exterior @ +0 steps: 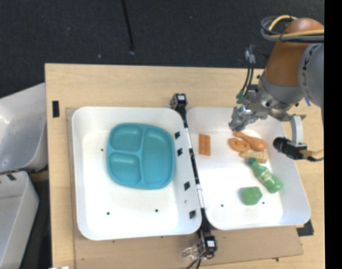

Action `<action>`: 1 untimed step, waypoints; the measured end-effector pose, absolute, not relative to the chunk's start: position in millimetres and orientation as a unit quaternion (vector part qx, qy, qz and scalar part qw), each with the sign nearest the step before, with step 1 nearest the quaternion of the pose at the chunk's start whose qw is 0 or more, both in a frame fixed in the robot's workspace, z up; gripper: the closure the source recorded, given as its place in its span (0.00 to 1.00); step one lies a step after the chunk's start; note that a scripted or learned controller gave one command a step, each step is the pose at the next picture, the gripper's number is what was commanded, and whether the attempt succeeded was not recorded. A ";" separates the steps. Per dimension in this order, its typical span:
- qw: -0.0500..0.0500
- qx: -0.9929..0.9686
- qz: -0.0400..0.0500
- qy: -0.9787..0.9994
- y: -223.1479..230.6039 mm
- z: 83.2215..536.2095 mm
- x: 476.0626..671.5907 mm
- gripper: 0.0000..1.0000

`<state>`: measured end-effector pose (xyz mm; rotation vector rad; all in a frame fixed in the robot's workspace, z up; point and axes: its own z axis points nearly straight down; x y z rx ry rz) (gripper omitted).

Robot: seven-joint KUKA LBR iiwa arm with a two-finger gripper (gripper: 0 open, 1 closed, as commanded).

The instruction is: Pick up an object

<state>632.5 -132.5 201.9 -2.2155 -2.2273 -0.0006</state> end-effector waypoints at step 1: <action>0.000 -0.705 -0.001 -0.709 -87.7 214.5 626.9 1.00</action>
